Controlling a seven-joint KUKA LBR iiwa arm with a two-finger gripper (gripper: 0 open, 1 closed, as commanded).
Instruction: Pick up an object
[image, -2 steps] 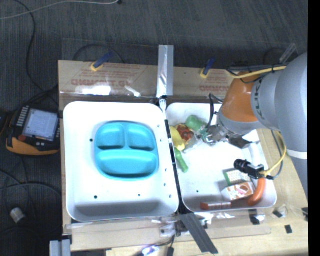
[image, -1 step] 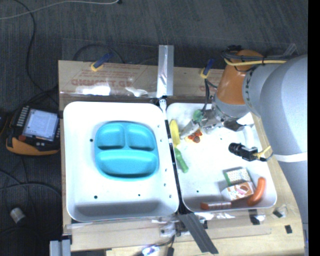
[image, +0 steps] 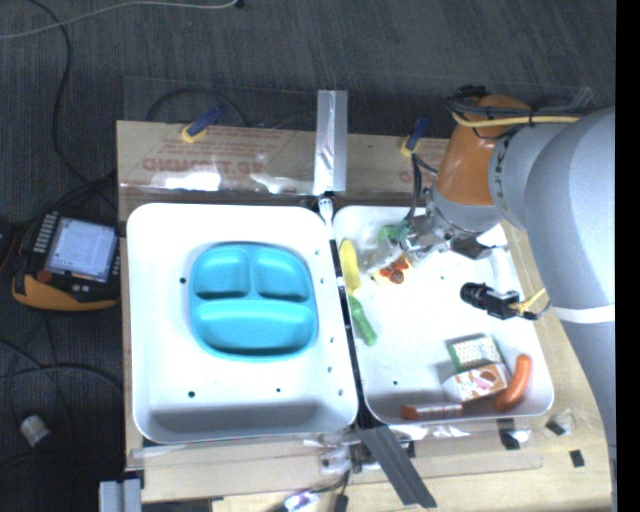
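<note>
Hovering gripper (image: 412, 240) at right bin's (image: 530, 400) 11 o'clock corner; jaw state unreadable, can't tell. Small red-orange item (image: 395, 271) lies just at its 7 o'clock, long axis unclear.

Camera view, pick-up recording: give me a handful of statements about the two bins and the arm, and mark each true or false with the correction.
1. The blue divided tray lies in the left bin. True.
2. The yellow banana is in the left bin. False: it lies in the right bin, along its left wall.
3. The gripper is low over the right bin's far left part, near a small red item. True.
4. The orange sausage lies at the right bin's far edge. False: it is in the near right corner, beside a small carton.
5. The arm is over the left bin. False: it is over the right bin.
</note>
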